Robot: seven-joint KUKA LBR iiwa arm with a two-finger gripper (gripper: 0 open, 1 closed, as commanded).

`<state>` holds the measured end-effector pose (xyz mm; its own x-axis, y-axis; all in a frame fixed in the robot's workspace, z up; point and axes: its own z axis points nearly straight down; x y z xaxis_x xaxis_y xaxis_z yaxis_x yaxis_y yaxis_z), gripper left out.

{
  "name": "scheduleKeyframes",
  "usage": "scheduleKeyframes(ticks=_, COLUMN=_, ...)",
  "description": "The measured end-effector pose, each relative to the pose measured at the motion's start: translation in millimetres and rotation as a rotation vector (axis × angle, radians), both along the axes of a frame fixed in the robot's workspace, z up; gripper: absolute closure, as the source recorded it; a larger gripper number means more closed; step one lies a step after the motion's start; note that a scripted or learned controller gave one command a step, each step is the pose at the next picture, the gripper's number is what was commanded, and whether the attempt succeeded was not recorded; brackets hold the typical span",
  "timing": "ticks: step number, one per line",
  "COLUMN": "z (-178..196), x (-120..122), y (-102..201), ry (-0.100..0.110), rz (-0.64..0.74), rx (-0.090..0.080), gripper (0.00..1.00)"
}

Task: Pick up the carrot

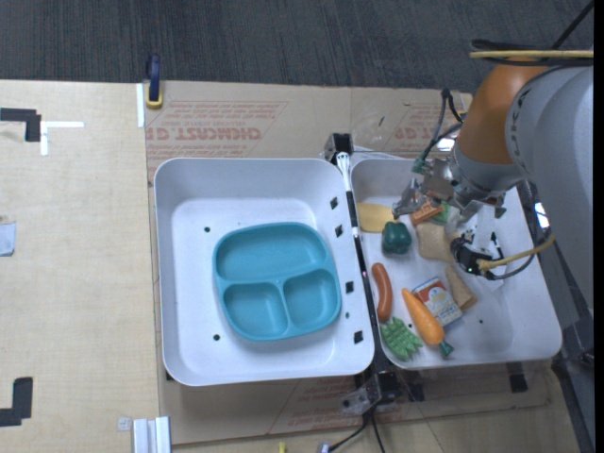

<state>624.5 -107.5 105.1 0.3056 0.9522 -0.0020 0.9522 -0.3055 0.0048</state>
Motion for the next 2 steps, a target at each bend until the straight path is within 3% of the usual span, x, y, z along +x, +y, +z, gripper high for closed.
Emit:
scheduleKeyframes(ticks=1, z=-14, x=-94, y=11, ry=0.009, rz=-0.113, rx=0.004, gripper=0.00)
scheduleKeyframes(ticks=2, z=-13, x=-146, y=9, ry=0.005, rz=0.058, rx=0.004, gripper=0.00)
